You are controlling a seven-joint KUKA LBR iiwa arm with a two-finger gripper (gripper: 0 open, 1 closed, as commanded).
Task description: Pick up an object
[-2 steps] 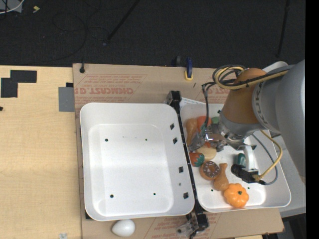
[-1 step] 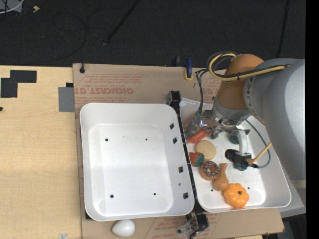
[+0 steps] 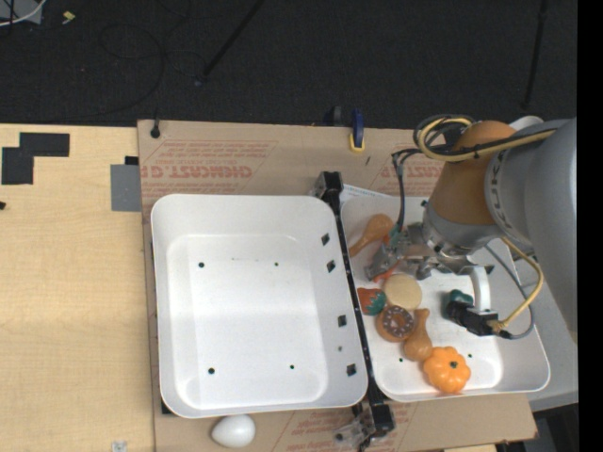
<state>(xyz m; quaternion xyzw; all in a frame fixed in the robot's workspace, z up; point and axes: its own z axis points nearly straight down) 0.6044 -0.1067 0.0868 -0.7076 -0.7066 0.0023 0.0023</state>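
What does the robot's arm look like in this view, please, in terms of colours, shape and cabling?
The arm is bulky, rounded and grey, with an orange band above the wrist. Yellow and black cables loop at the top of the band, and more trail down its side. The gripper is a small dark metal assembly.

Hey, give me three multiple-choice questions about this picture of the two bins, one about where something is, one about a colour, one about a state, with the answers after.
1. Where does the white egg lie?
A. in the left bin
B. in the right bin
C. on the board in front of the left bin

2. What colour is the small pumpkin?
A. orange
B. green
C. purple

3. Where is the arm's wrist?
A. over the left bin
B. low over the right bin, above the toys
C. raised clear of both bins

Answers: 1 C, the egg sits outside the left bin, beside its near rim. 2 A, the pumpkin is plainly orange. 3 B, the wrist hangs inside the right bin, just behind the doughnut.
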